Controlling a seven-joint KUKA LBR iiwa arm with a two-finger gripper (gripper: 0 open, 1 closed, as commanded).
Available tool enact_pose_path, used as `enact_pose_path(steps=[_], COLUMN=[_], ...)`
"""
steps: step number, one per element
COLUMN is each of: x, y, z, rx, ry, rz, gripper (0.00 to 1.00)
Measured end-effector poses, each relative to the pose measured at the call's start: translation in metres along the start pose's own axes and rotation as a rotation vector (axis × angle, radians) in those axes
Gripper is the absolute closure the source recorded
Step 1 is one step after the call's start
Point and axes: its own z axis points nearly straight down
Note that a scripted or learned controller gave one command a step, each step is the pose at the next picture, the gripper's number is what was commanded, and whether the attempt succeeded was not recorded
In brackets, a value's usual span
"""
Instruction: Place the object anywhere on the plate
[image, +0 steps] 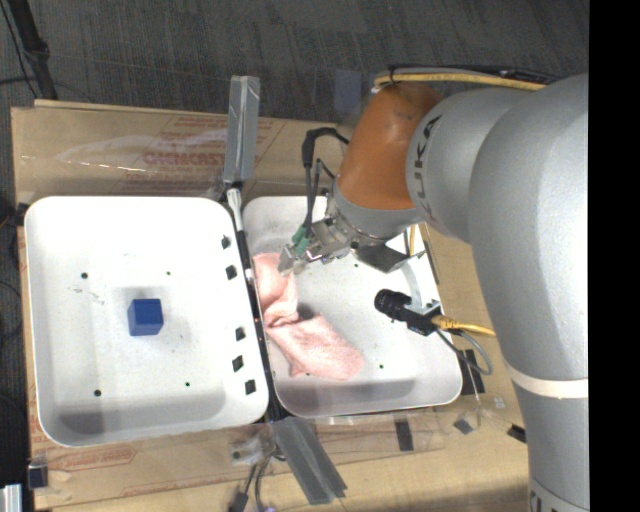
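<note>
You've got the gripper (300, 252) low in the right bin (425, 385) touching the pink cloth (305, 335), can't tell its state, and w/ no plate obvious, a snagged fold prob slips mid-lift.

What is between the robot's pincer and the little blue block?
The small blue cube sits in the left white bin; the pincer hangs over the right white bin. Between them run the bins' adjoining rims, and a crumpled pink cloth lies beside those rims, by the pincer.
</note>
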Motion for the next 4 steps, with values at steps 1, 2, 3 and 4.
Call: enact_pose_path(steps=[1,2,3,4], x=[0.001,0.047,0.091,0.126], y=[0.001,0.038,0.061,0.082], z=[-0.041,-0.042,-0.051,-0.052], rx=[-0.004,-0.005,-0.003,-0.006], ry=[-0.002,-0.004,-0.005,-0.008], rz=[-0.008,-0.415,-0.821,-1.224], gripper=[1.0,1.0,1.0,1.0])
